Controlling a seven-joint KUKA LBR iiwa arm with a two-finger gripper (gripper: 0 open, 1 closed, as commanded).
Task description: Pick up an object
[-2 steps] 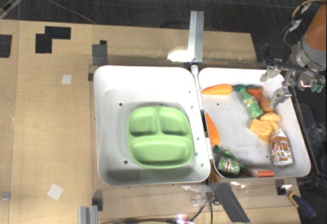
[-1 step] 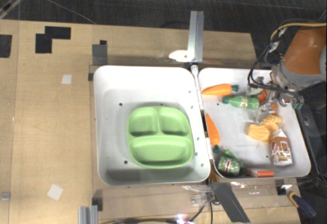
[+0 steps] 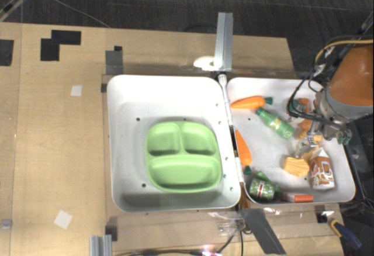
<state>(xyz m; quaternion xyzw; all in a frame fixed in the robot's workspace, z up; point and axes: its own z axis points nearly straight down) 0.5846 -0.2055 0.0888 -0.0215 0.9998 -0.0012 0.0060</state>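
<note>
The right bin (image 3: 266, 149) holds several objects. An orange carrot (image 3: 250, 102) lies near its far edge, with a green bottle (image 3: 275, 123) just beside it. A second orange piece (image 3: 242, 148) rests along the left wall. At the near edge are a green can (image 3: 261, 188) and a red marker (image 3: 298, 197). A yellow wedge (image 3: 295, 165) and a brown-and-white packet (image 3: 321, 170) lie at the right. My gripper (image 3: 311, 139) hangs low over the right side of this bin, just above the wedge and the packet, next to a small orange item (image 3: 305, 126).
The left bin (image 3: 123, 132) holds a green divided plate (image 3: 183, 155). A metal post (image 3: 224, 41) stands behind the wall between the bins. The arm's orange band (image 3: 353, 79) and cables overhang the right bin's far right corner.
</note>
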